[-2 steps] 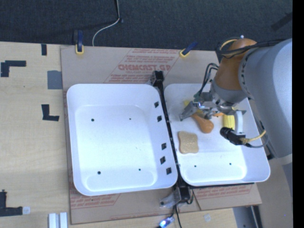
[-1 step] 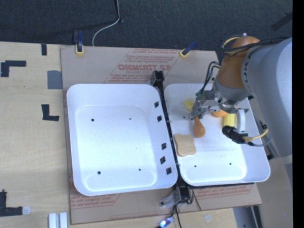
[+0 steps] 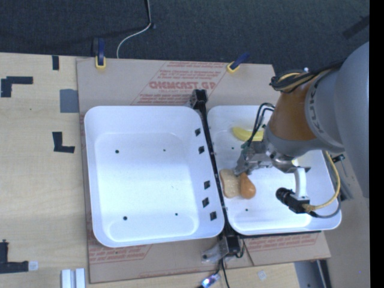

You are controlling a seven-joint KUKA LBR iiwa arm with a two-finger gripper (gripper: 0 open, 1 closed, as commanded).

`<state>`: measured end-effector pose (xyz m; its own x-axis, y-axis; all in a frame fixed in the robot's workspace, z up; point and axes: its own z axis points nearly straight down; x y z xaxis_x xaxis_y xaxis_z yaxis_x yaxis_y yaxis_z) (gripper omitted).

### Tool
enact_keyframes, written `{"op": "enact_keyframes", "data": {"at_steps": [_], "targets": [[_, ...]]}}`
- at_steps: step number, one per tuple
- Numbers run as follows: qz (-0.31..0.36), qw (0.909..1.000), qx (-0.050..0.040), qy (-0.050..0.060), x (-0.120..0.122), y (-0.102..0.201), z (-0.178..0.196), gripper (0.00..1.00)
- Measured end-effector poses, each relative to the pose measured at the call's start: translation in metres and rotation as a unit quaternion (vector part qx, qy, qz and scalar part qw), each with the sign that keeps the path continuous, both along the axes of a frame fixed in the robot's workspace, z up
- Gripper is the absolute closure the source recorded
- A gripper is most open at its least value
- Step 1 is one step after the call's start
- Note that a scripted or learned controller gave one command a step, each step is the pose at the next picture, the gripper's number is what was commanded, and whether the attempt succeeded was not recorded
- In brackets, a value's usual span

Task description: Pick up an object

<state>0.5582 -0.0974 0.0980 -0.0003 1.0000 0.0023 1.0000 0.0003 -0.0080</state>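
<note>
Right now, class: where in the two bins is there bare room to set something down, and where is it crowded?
The left bin floor is bare wall to wall. The right bin is crowded: gripper, banana, bread piece and orange-brown item cluster near the divider.

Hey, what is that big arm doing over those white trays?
A grey robot arm reaches in from the right, its gripper low in the right bin. It is meant to pick something up. The gripper sits just above two small items near the bin's left wall, a tan one and an orange-brown one. A yellow object lies further back. Nothing looks lifted yet. The left bin sits alongside.
</note>
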Motion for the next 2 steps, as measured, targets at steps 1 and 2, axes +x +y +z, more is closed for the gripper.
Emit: {"op": "enact_keyframes", "data": {"at_steps": [1, 2], "targets": [[0.004, 1.0, 0.0005, -0.007, -0.012, 0.075, 0.092, 1.0], [0.004, 1.0, 0.0, -0.005, 0.01, 0.129, 0.113, 1.0]]}}
